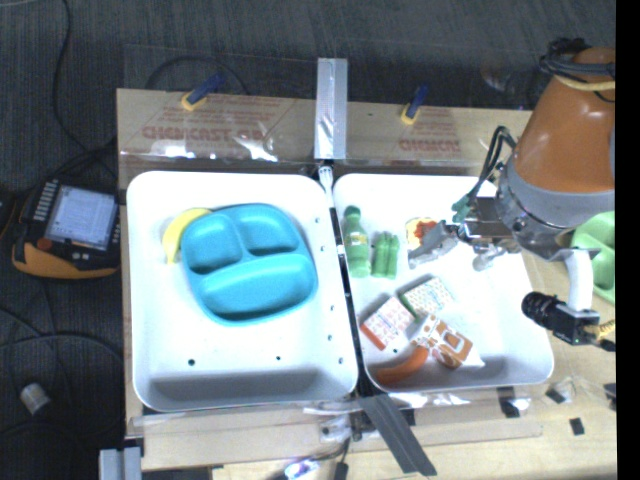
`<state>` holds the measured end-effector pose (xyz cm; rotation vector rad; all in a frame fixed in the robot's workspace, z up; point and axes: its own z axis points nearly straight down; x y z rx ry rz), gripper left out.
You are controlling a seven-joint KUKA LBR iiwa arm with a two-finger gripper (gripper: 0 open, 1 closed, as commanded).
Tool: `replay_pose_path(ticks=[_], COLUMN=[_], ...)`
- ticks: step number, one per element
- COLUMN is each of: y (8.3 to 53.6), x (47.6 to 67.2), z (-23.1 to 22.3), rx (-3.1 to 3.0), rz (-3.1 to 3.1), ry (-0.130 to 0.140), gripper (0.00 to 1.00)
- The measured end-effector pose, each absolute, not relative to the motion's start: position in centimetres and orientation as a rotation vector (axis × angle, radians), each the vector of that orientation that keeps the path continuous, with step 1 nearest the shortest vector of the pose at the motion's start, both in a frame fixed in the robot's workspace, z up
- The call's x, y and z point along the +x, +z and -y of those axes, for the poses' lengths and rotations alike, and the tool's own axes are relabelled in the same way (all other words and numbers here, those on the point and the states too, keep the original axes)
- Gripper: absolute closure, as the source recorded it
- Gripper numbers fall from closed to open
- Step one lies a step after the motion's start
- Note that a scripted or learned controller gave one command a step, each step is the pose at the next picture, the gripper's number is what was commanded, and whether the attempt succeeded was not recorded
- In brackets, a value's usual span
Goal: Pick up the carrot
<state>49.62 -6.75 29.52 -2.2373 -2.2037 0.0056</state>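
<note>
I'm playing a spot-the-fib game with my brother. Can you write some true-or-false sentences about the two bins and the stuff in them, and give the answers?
1. The blue divided plate lies in the left bin. True.
2. The carrot is on the blue plate. False: it lies at the front of the right bin.
3. A banana peeks out from beside the plate. True.
4. The green bottle is in the left bin. False: it lies in the right bin, by the divider.
5. The gripper is above the right bin. True.
</note>
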Motion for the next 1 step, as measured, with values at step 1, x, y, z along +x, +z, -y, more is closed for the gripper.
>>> replay_pose_path(ticks=[1], y=[29.23], x=[53.76], z=[4.17], rx=[-2.353], rz=[2.079], ry=[0.006], gripper=[0.00])
